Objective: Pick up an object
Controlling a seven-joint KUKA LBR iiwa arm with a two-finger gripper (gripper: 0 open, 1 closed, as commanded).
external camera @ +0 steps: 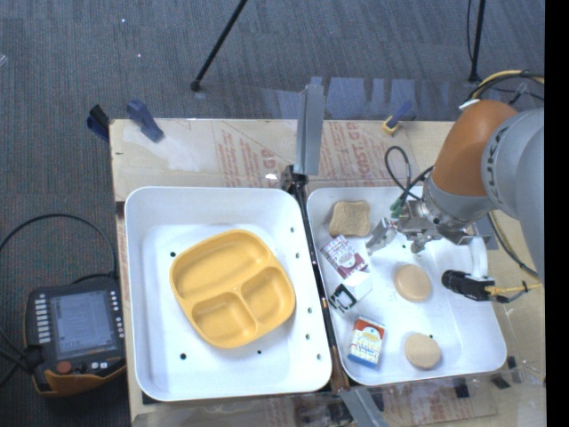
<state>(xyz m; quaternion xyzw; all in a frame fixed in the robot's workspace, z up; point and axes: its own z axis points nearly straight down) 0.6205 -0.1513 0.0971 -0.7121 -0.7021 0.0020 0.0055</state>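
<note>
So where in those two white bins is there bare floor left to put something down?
Left white bin: bare margins all around the yellow three-compartment plastic plate, widest along the left wall. Right white bin: crowded; toast slice, small cartons and round tan discs, gripper overhead. Small gap before its near wall.

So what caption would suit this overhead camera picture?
Robot arm's gripper hovering over right bin of toy food, yellow divided plate in left bin.
</note>
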